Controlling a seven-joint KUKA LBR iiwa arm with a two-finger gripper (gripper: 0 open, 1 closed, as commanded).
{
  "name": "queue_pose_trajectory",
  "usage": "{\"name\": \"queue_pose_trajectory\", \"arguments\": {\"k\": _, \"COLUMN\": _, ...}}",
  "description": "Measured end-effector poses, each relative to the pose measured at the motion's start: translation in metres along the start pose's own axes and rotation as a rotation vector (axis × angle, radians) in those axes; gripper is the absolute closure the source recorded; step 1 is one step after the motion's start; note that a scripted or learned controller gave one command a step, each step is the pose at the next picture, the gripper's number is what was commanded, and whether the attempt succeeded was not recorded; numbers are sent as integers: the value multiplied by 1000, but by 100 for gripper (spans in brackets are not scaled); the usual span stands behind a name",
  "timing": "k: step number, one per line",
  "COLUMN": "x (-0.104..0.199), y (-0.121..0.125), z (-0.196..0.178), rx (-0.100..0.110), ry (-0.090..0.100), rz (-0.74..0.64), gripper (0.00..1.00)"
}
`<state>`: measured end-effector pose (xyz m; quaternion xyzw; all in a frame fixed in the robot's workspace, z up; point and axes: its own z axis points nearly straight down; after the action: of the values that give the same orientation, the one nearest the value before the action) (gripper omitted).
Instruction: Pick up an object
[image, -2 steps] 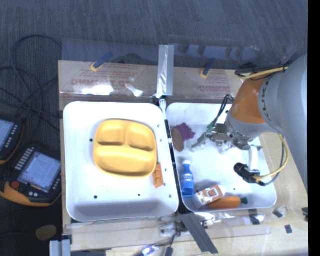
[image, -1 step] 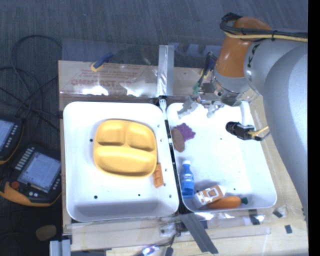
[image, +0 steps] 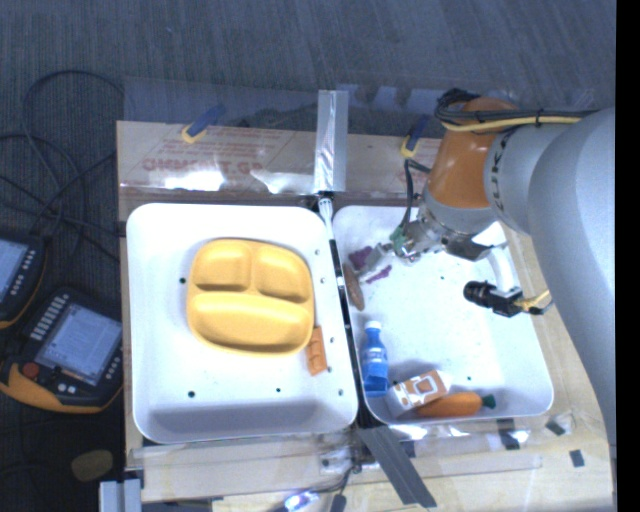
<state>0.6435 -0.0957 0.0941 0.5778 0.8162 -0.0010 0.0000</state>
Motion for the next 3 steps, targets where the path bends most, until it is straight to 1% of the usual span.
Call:
{"name": "queue_pose_trajectory", "arguments": {"k": 1, "x": -14, "y": -29, "z": 5, "rx": -11, "ry": -4, "rz": 21, "gripper": 0}}
{"name": "queue_pose_trajectory", "arguments": {"k": 2, "x": -27, "y": -19, "z": -24, "rx": -1, "ry": -1, "rz": -169, "gripper": 0}}
{"name": "queue_pose_trajectory", "arguments": {"k": 3, "x": -12, "y": -9, "z": 0, "rx": -13, "ry": -13, "rz": -363, "gripper": 0}}
